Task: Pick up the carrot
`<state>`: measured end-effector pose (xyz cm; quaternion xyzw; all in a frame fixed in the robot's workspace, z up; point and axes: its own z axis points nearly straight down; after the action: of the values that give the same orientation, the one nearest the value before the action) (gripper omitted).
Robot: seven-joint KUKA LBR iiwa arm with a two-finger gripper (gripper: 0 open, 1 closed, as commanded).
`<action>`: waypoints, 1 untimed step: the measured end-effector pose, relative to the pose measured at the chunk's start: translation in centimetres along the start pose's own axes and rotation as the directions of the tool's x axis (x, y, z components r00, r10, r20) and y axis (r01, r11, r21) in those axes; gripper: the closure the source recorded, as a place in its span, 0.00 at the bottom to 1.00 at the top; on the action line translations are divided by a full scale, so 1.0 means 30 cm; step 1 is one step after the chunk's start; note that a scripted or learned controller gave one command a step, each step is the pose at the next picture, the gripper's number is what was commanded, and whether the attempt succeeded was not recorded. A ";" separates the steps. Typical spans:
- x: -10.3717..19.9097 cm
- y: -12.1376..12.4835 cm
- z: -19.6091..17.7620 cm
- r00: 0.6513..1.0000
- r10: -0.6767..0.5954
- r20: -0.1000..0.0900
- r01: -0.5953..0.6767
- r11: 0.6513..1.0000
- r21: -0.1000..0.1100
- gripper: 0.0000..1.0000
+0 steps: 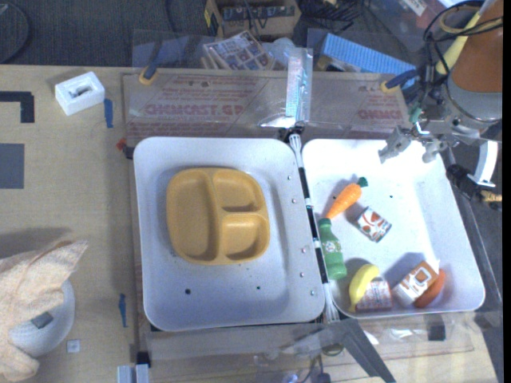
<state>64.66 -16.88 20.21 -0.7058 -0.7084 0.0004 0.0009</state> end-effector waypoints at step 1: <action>0.163 -0.034 0.358 1.000 -0.002 0.001 0.002 1.000 -0.003 0.00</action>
<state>63.62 -11.97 9.47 -0.7050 -0.7093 -0.0002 -0.0005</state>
